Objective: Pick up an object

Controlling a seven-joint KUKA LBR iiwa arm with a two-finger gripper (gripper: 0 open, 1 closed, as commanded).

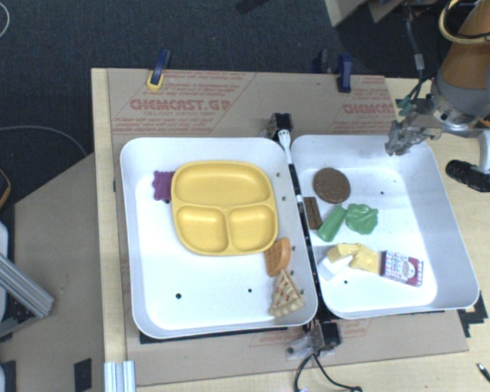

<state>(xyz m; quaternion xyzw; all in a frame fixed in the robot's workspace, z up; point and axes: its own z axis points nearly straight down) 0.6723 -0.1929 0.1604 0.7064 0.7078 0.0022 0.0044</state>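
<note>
The gripper, its finger state too small to tell, hovers over the right bin's far corner, risking a grab at nothing, well apart from the cookie.

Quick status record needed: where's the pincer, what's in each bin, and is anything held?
pincer: above the far edge of the right bin, nothing seen between its fingers
left white bin: yellow three-compartment plastic tray, purple piece at its left edge, waffle cone, small brown bun
right white bin: round brown patty, green toy vegetable, yellow cheese pieces, red-and-white packet
</note>
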